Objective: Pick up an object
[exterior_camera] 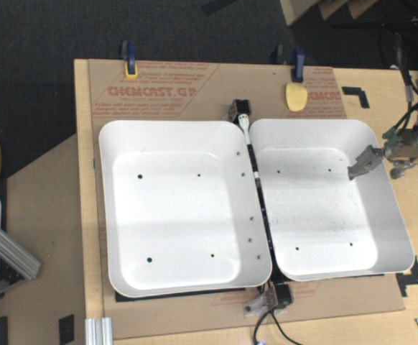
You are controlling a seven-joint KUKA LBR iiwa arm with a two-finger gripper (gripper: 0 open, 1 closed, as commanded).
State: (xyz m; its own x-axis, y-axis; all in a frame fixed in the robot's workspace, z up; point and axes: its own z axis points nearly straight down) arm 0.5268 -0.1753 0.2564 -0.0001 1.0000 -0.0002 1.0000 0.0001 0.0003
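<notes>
My gripper (373, 159) hangs over the right rim of the right white bin (324, 264), reaching in from the right edge of the camera view. A grey part of it points down and left toward the bin's floor. Nothing shows in its grasp. The left white bin (123, 264) lies beside it, and the two bins touch along the middle.
The bins rest on a brown board (194, 85) held by two blue clamps (129, 54) at the back. A small yellow piece (296, 97) lies on the board behind the right bin. Black cable fittings (239, 111) sit at the bins' seam, back and front.
</notes>
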